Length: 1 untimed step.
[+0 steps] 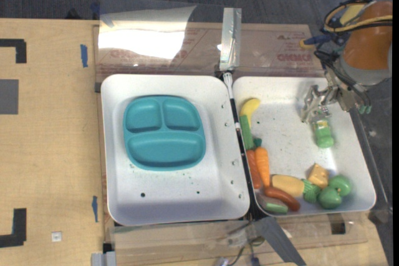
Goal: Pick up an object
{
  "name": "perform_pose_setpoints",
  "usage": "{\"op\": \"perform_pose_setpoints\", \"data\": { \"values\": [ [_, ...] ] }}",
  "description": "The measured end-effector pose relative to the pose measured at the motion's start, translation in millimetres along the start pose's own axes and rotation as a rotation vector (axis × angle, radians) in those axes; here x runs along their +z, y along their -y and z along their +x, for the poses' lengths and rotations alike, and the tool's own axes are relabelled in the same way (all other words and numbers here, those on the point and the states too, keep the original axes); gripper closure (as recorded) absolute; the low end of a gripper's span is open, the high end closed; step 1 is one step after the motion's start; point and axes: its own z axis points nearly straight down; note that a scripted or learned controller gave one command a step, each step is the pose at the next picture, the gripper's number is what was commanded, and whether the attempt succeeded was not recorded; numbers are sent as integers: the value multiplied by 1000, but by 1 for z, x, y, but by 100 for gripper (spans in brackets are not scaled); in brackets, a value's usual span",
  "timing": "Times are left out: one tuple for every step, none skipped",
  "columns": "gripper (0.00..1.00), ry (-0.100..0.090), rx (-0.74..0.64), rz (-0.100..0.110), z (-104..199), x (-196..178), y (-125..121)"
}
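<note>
Seen from the fixed camera above the bench, two shallow white bins sit side by side on a wooden surface. The left bin (118, 196) holds a teal divided plate (164, 133) with three compartments, lying flat near the bin's upper middle.

The right bin (365, 196) carries a scatter of toy food. A yellow banana (249, 107) lies at the upper left, beside the wall the bins share. A green vegetable piece (247, 132) lies just below it along that wall, then an orange carrot (262, 164). Along the bin's near edge sit a yellow piece (287, 183), a red-and-green pepper-like piece (278, 201), an orange-tan block (317, 175) and a green apple (334, 190).

The arm (366, 47) enters from the right, its orange band above the upper right corner of the right bin. The gripper (316, 110) hangs over that bin's upper right area, with a small green-and-white object (323, 133) directly beneath its metal tips. The object touches or nearly touches the tips, but whether it is pinched between them or lies on the bin floor cannot be told, nor can the spread of the gripper be judged from this angle.

A clear plastic sheet (149, 34) stands behind the bins.
</note>
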Motion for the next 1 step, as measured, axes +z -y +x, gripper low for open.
{"op": "perform_pose_setpoints", "data": {
  "values": [
    [100, -2, 107, -5, -18, 0, -46]
  ]
}}
